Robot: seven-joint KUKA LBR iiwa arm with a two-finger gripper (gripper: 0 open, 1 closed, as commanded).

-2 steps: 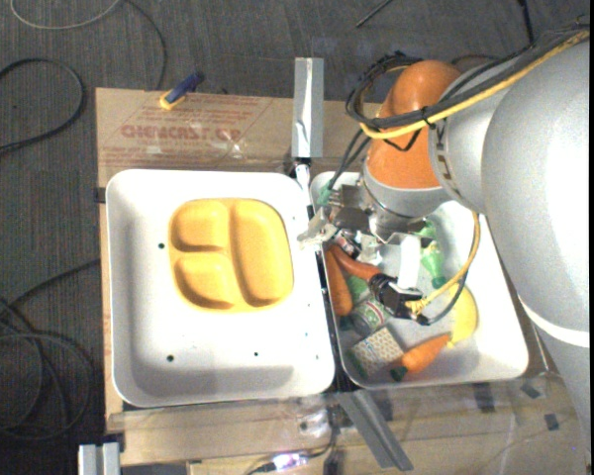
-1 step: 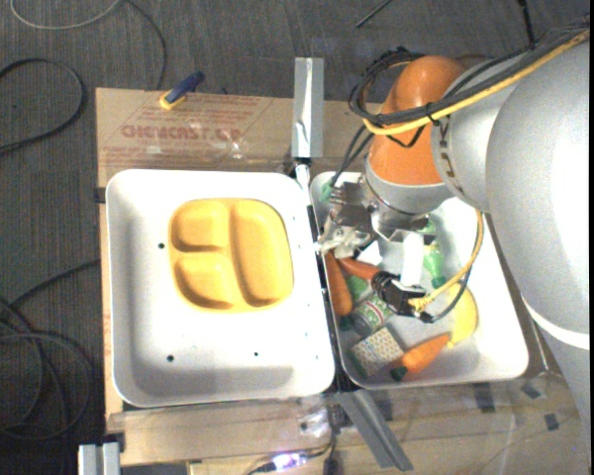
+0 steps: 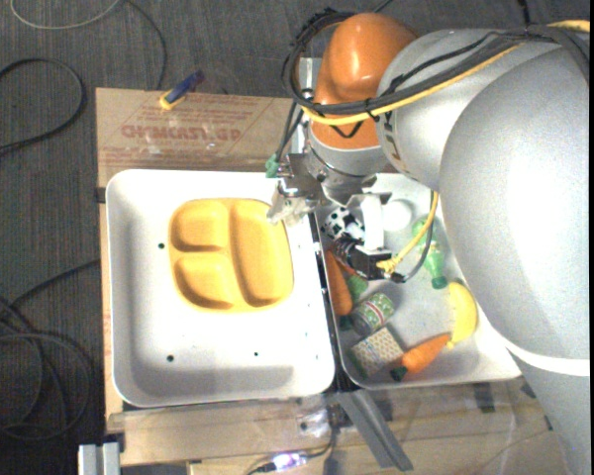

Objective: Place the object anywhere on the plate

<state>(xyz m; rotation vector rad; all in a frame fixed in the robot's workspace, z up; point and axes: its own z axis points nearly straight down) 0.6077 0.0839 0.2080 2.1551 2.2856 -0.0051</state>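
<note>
Tool (image 3: 289, 204) grip unclear, hanging over the sectioned yellow plate's (image 3: 228, 255) right edge in the left bin (image 3: 139, 364).

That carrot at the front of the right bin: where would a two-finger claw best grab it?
Probably across the middle of the carrot, coming straight down from above. It lies flat and slanted, so its long orange body offers two opposite sides there. The green-tipped end is narrow, and the banana and a patterned block crowd it, so the fingers should straddle its width.
</note>
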